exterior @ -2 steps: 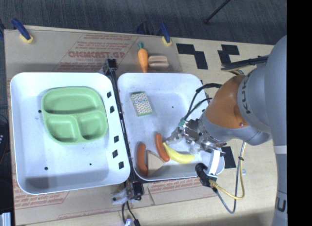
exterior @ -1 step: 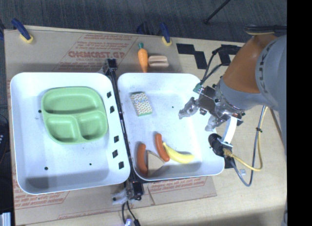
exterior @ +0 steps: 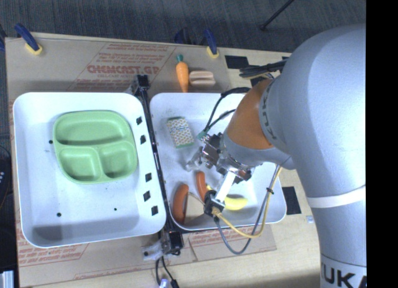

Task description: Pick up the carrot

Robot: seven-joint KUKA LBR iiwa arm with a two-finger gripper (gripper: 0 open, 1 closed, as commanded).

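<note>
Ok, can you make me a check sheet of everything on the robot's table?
Surface: brown board bearing two white bins, left bin and right bin.
Job's things: carrot lies on the board outside the right bin, past its far rim.
Clutter: green divided plate in left bin; patterned box, sausage, yellow piece in right bin; bun beside carrot.
Claw: claw over the right bin, apart from the carrot.
Cables: black cable loops by the wrist.
Surroundings: dark carpet; blue clamps on the board's edge.

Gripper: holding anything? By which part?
Cannot tell. The gripper is over the right bin beside an orange piece; no hold is visible. The carrot lies on the bench outside the bin.
</note>
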